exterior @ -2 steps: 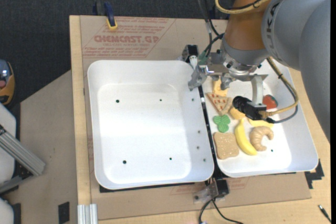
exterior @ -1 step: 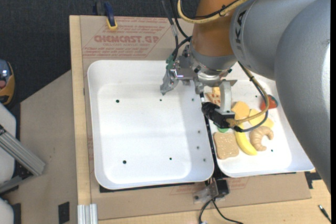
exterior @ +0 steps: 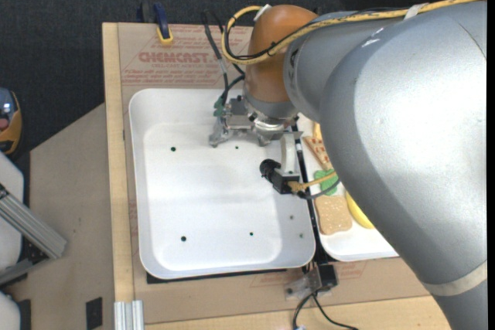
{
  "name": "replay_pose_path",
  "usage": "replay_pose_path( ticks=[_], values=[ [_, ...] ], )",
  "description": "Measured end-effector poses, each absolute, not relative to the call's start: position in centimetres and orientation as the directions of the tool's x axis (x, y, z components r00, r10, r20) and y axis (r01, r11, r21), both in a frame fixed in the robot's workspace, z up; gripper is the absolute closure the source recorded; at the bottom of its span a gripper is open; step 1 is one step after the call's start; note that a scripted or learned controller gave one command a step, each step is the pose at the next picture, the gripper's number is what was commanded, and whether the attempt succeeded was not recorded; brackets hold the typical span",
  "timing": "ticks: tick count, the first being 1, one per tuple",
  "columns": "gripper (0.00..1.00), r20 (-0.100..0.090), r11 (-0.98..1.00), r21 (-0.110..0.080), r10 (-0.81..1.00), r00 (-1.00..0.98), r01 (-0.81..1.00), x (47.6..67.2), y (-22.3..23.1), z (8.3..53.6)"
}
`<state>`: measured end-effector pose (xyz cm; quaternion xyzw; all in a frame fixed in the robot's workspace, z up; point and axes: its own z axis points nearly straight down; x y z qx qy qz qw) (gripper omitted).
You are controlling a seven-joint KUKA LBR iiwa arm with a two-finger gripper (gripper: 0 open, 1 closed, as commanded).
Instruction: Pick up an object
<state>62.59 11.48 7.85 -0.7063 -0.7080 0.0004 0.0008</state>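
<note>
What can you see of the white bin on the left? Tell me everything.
The left bin is a shallow white tray, smooth like plastic, with rounded corners and a raised rim. Four small dark dots mark its floor. It lies flat on a brown board with red print, its right rim beside the second bin. The gripper hangs over its upper right part.

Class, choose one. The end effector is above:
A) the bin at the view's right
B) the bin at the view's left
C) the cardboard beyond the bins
B: the end effector hangs above the far right part of the left-hand bin.
</note>
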Motion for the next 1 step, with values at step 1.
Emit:
replay_pose_path(
  ticks=[1],
  values=[
    [0.0,0.008,0.011,0.014,1.0,-0.011,1.0,62.53,23.29,21.98]
  ],
)
